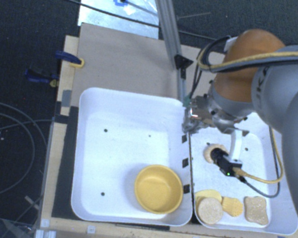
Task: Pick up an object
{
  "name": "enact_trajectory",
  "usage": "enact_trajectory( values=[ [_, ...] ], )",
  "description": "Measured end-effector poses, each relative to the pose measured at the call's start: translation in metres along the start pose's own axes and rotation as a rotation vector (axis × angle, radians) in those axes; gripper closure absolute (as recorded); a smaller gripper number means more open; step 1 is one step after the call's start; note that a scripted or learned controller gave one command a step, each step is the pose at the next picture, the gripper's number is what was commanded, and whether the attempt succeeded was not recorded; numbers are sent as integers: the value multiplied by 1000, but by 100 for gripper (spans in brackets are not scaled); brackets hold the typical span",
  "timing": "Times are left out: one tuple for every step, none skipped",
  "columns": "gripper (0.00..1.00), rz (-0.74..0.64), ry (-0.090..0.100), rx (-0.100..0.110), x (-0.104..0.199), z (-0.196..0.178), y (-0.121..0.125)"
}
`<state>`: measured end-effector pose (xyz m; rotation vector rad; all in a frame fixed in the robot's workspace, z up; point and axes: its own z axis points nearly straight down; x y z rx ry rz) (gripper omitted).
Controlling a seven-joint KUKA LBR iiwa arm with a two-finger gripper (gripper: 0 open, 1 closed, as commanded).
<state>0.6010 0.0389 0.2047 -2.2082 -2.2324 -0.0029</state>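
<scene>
End effector (189, 122) hangs low over the ridge (188, 167) where the two bins meet, at its far end. Whether it is spread or pressed together cannot be told from this angle, and nothing is seen in its hold.

Going left to right, the left bin (117, 138) holds one thing, a yellow bowl (158, 188) in its near right corner, close to the ridge. The bowl is wide and smooth-walled, so a pinch on it would likely need the rim and could slip off.

The ridge itself looks like the main hazard. A straight descent from this spot would probably land on the bin edges rather than on any object, closing on nothing or jarring the bins on the counter (125, 61).

In the right bin (253, 153), the closest candidate is a round biscuit (209, 152), just right of the end effector and partly hidden by the arm. It lies flat, so a grip from above may scrape over it or push it along the floor.

Along the near wall sit a yellow wafer (208, 194) touching a pale round (210, 211), then a cracker (231, 206) and a piece of toast (256, 210). These are packed close, and reaching for one could nudge its neighbour or catch two at once. All are thin, so a shallow approach would likely come up empty.
</scene>
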Motion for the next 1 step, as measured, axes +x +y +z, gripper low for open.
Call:
enact_trajectory(
  values=[
    [100, 0, 0, -3, 50, -25, -3]
  ],
)
